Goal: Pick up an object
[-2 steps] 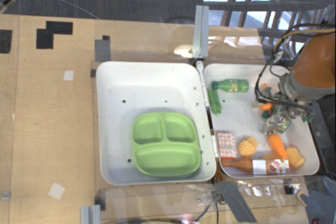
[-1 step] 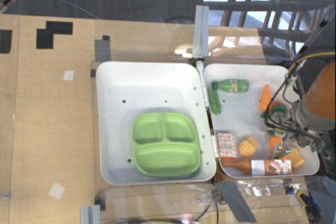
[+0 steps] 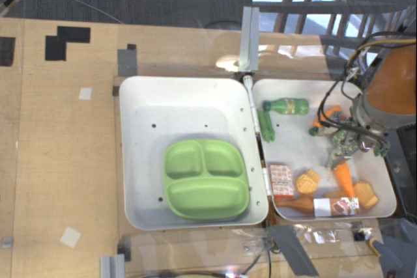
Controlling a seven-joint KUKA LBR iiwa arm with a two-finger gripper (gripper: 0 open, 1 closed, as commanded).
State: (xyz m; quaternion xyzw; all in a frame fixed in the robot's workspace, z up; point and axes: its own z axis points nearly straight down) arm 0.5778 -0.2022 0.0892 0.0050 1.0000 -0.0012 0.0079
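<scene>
Two white bins sit on the desk point(image 3: 58, 159). The tool point(image 3: 340, 154) hangs low in the right bin point(image 3: 293, 89), just above a carrot point(image 3: 345, 180); its grip cannot be told.

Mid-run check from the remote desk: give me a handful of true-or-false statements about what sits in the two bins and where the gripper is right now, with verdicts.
1. The green divided plate lies in the left bin. True.
2. The green bottle stands upright in the left bin. False: it lies on its side near the far edge of the right bin.
3. The gripper is over the right bin. True.
4. The small red-and-white packet rests on the green plate. False: it lies in the right bin, near the wall between the two bins.
5. The carrot lies in the right bin, on the near side of the gripper. True.
</scene>
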